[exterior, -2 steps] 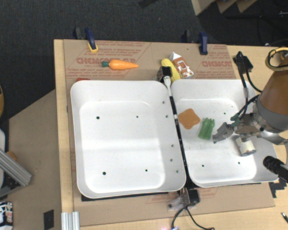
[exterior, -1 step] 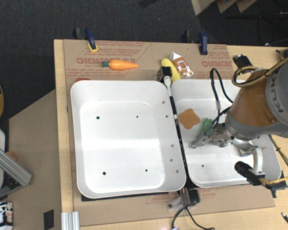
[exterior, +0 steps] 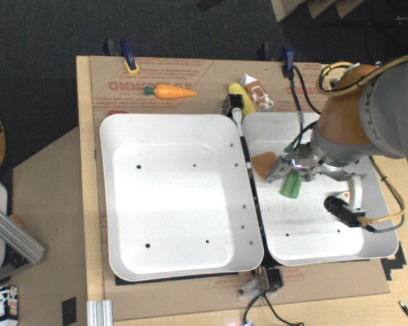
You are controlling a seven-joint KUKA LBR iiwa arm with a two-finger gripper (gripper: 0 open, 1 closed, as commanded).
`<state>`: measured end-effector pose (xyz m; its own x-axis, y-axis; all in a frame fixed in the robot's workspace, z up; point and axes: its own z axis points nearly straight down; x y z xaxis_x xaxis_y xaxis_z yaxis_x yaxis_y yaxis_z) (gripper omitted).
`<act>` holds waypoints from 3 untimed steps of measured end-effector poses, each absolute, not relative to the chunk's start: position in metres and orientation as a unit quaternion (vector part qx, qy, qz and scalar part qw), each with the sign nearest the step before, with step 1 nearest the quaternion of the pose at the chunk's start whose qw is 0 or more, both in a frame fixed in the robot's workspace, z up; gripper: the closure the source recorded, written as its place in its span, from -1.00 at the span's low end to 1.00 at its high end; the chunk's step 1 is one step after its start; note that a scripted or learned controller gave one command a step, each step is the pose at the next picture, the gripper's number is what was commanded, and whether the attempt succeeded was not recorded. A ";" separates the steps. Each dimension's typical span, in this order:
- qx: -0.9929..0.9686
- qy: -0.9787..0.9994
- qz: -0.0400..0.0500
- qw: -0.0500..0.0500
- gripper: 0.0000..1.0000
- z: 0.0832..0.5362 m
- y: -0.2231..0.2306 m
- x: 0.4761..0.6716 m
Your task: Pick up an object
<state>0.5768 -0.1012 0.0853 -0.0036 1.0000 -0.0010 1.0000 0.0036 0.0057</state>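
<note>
One fixed camera looks down at a slant from above the bench (exterior: 88, 182), taking in both white bins (exterior: 122, 202).

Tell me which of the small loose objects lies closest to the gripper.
The small green block in the right bin, directly under the gripper. The flat brown piece lies farther left; the orange toy carrot sits outside on the board.
</note>
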 end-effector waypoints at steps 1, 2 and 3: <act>0.707 0.707 0.001 0.002 1.00 0.095 -0.102 0.574; 0.707 0.707 0.001 0.003 1.00 0.116 -0.119 0.600; 0.708 0.706 -0.001 -0.002 1.00 0.100 -0.133 0.579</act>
